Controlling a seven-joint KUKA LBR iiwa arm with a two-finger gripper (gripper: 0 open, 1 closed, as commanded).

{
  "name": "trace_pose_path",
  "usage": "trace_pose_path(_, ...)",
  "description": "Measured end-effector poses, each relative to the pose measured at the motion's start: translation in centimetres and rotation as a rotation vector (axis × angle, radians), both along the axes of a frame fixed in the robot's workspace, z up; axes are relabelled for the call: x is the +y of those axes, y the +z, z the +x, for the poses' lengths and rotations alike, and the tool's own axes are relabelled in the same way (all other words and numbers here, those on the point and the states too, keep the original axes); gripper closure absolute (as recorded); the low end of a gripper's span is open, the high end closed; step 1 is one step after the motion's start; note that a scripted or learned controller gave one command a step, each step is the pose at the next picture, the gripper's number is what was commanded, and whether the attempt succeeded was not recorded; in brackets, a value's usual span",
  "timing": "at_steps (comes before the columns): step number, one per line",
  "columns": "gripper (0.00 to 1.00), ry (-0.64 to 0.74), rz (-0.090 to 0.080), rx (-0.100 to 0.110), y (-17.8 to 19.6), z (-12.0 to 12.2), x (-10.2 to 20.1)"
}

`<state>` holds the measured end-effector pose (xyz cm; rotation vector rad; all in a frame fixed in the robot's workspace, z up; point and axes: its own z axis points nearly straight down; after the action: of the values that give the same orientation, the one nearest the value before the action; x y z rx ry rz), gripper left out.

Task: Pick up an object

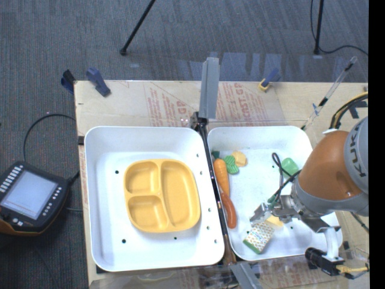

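Hovering low in the right bin (301, 138), the claw (269, 212) is sitting just above a small patterned packet (258, 236) at the bin's six o'clock, with a yellow piece (275, 220) touching its tip; whether it is apart or together I cannot tell. To grasp well, it is needing to centre over the packet, the nearest target, and descend squarely, keeping clear of the carrot (221, 174) and sausage (229, 210) at nine o'clock.
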<state>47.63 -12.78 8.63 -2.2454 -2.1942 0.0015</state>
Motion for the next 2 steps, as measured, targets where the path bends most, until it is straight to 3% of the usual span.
trace_pose_path(1,1.00,-0.007,0.004,0.009,0.51,-0.18,-0.04)
trace_pose_path(2,0.00,-0.006,0.004,0.009,0.49,-0.20,-0.05)
